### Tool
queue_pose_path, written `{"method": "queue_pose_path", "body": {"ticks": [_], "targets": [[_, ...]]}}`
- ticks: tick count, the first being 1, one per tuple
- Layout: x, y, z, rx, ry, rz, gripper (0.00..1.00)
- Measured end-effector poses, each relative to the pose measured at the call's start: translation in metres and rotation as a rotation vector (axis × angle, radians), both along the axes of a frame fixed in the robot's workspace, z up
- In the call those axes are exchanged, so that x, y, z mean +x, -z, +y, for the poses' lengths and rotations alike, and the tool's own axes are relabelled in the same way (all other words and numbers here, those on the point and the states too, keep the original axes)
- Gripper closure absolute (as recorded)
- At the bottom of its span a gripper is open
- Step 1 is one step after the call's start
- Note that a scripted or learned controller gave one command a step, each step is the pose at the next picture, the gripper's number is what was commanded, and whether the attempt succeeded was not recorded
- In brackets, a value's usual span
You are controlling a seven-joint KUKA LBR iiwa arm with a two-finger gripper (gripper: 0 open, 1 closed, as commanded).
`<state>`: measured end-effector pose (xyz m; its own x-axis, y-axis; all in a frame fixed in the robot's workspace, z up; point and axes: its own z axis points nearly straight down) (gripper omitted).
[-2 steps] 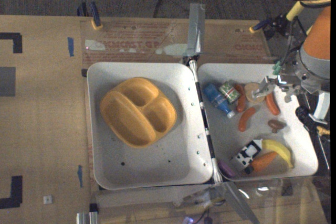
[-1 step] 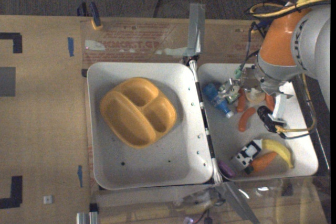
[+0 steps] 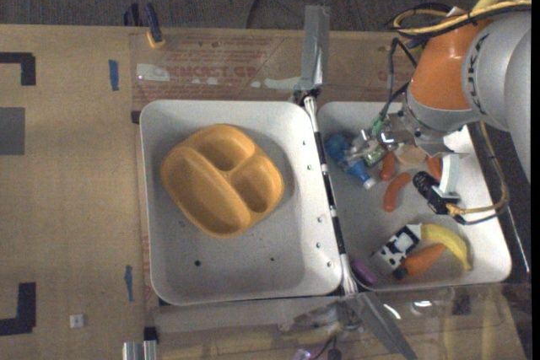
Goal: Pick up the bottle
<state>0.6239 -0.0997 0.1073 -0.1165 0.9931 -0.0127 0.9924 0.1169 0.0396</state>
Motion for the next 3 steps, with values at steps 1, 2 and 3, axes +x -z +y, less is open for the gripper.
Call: {"method": "queue_pose_path", "body": {"ticks": [1, 2, 3], "targets": [[0.002, -0.011, 0.001, 0.002, 0.001, -0.005, 1.00], [-0.039, -0.130, 0.037, 0.017, 0.474, 0.038, 1.00], [-0.039, -0.130, 0.037, 0.017, 0.474, 0.039, 0.00]]}}
